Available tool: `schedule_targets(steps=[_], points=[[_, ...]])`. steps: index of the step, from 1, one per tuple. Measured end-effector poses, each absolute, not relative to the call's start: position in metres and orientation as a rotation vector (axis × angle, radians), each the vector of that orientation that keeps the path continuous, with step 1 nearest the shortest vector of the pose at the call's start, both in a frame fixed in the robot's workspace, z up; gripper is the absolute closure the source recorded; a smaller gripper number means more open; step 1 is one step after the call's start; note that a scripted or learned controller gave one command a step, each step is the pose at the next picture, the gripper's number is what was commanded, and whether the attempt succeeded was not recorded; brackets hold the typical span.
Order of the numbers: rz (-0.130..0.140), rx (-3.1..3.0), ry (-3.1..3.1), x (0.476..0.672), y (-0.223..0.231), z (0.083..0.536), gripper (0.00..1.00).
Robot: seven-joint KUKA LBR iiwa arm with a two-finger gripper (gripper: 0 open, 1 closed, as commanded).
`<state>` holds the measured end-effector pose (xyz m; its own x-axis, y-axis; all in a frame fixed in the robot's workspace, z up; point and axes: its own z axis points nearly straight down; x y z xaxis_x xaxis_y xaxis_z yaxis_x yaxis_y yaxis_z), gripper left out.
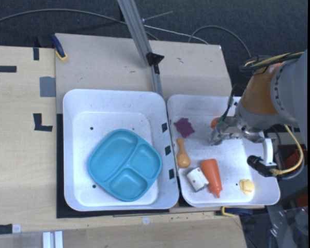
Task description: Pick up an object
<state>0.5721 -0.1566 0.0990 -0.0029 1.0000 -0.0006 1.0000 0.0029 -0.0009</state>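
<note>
1. There are no words, letters or numbers to read anywhere.
2. The small white block (197,179) in the right bin (258,196) has dark marks on it, but they are too small and blurry to read.
3. The black tape pieces (40,123) on the tabletop (20,154) are just shapes, not letters.
4. The blue plate (125,164) is plain, with no label on it.

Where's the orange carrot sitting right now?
The orange carrot lies in the right bin, toward its near edge, beside the small white block on its left, with the yellow piece to its right and the gripper above it.
</note>
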Motion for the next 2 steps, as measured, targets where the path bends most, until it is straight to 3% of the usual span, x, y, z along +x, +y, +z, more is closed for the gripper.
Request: schedule_targets(steps=[2], points=[[-0.004,-2.223,-2.226,0.565,-0.157,0.208,1.0]])
